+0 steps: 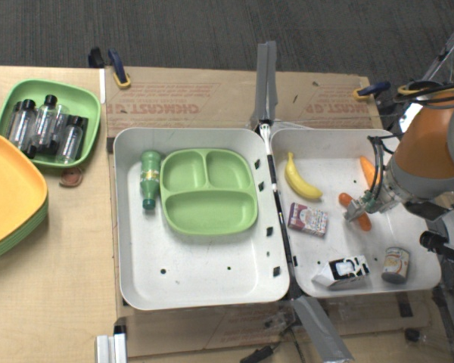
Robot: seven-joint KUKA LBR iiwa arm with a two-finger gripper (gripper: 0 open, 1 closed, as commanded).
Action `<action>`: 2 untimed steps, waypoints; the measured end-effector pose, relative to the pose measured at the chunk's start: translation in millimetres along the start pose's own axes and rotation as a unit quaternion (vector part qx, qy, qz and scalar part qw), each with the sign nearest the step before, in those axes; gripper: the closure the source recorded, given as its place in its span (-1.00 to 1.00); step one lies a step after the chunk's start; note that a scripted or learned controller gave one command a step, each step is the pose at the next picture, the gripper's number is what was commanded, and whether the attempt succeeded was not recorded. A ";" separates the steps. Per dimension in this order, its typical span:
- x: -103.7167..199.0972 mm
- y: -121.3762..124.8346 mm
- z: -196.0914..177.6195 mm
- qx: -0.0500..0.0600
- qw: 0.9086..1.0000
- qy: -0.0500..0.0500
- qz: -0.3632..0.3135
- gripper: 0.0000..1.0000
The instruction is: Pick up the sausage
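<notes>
The gripper [361, 212] sits low in the right bin [329, 138], its tip right over the small red-orange sausage [349, 203], though whether it grips it I cannot tell; the sausage looks light, smooth and rounded, likely a slippery toy best pinched across its middle. Around the sausage lie one carrot [367, 169] just behind, one banana [301, 178] and one small box [308, 219] to its left, one carton [346, 271] and one can [395, 264] nearer the camera. The left bin [189, 286] holds one green divided plate [209, 190] and one green bottle [150, 178].
</notes>
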State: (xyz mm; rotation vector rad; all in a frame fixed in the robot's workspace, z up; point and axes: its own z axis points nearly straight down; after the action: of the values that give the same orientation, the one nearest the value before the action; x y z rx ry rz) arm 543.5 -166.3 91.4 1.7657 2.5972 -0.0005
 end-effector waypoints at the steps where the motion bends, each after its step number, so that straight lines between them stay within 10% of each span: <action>1: -22.6 -21.6 -0.2 0.000 0.997 0.000 0.074 1.00; 2: 16.1 -46.4 0.6 0.001 0.994 0.001 0.107 1.00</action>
State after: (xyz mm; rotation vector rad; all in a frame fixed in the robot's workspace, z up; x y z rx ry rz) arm 494.4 -168.5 90.8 2.0362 2.3952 -0.0024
